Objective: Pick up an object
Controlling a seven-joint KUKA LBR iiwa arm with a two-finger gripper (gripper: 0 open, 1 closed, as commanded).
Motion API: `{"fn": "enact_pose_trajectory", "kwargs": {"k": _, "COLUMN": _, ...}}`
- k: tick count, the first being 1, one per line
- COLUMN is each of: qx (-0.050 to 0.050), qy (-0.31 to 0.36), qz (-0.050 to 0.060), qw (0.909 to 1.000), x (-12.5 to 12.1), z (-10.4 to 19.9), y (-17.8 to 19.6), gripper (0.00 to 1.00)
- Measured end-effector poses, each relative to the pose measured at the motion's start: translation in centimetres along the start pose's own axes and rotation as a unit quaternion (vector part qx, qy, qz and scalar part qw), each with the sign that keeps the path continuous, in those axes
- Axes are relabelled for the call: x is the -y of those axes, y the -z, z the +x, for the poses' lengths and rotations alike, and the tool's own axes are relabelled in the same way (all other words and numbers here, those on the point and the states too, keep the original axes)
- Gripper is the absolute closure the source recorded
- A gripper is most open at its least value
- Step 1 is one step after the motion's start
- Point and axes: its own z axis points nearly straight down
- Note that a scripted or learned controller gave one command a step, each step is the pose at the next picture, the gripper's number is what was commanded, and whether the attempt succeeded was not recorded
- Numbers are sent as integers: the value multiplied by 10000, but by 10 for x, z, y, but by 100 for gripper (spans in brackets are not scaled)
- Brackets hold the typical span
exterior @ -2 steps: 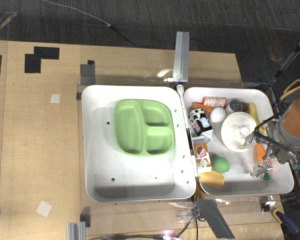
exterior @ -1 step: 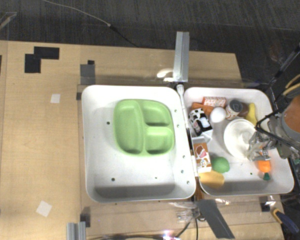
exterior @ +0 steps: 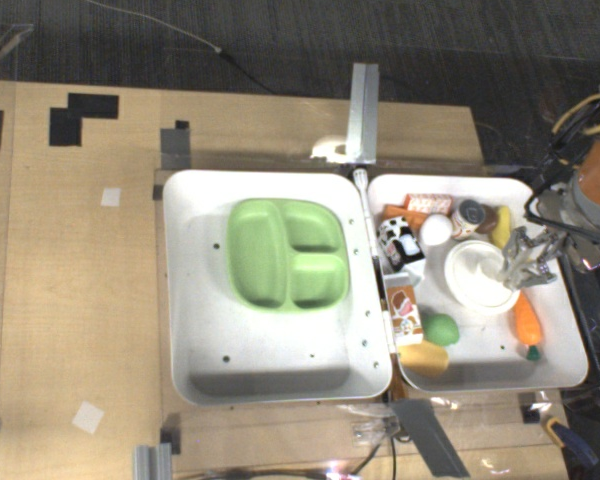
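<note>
A wooden bench (exterior: 80, 298) is filling most of the view, and two shallow white bins are sitting side by side on it. The left bin (exterior: 195, 368) is sitting toward the nine o'clock side of the pair, and the right bin (exterior: 565, 368) toward three o'clock.

A green divided tray (exterior: 285, 253) is lying in the left bin, slightly toward twelve o'clock of that bin's middle.

The grey arm (exterior: 595, 193) is reaching in from three o'clock, over the right bin's edge. Its gripper (exterior: 525, 258) is hanging over the three o'clock rim of a white bowl (exterior: 475, 273). Whether the fingers are spread or pressed together cannot be told, and nothing is visibly pinched between them.

The objects to pick are all lying in the right bin. The white bowl is sitting near its middle. An orange carrot (exterior: 526, 323) is lying at five o'clock of the bowl. A small printed carton (exterior: 405, 313) is lying at eight o'clock, with a yellow piece (exterior: 423, 356) and a green ball (exterior: 441, 329) toward six o'clock of it. A black-and-white package (exterior: 400, 240) is lying at ten o'clock, a white egg (exterior: 436, 230) just beside it. A yellow banana (exterior: 501, 225) is lying at one o'clock.
</note>
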Motion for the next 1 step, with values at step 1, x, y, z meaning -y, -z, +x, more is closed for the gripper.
{"fn": "enact_pose_trajectory", "kwargs": {"k": 1, "qx": -15, "qy": 1815, "qz": -21, "qw": 9834, "x": -5, "z": 14, "y": -6, "gripper": 100}}
